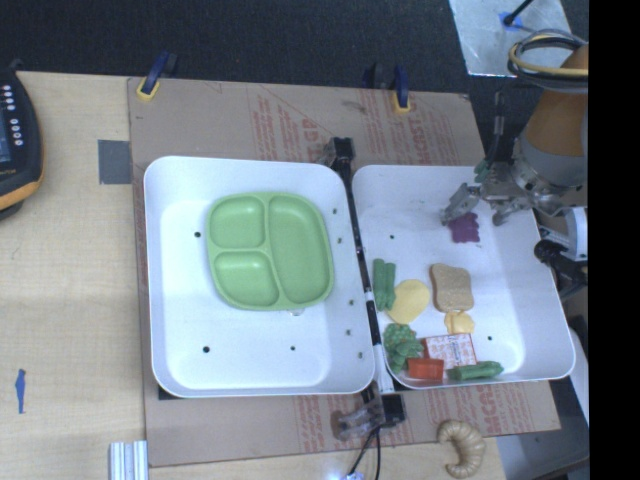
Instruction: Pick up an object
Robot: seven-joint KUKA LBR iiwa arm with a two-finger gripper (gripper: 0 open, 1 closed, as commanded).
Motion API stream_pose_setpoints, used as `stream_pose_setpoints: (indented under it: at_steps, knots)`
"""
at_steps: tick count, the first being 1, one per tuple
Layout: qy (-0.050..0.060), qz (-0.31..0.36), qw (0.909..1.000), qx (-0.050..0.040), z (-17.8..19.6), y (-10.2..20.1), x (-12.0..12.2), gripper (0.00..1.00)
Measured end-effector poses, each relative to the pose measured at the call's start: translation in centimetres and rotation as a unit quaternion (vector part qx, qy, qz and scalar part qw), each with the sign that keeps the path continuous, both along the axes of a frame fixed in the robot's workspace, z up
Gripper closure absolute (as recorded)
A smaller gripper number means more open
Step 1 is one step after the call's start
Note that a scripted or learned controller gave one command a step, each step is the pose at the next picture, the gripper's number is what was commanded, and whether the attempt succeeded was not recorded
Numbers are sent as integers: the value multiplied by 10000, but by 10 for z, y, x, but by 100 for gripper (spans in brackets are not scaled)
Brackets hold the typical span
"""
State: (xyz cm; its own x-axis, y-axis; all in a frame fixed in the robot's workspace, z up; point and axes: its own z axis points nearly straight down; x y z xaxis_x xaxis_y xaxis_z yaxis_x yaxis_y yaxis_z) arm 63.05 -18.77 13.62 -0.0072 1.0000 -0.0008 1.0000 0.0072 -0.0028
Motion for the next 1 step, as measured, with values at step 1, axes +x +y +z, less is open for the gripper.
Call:
stream_pose_setpoints:
  at_steps: [1]
  knots:
    - [-11, -4, 10000, -7, -46, -25, 27, 0]
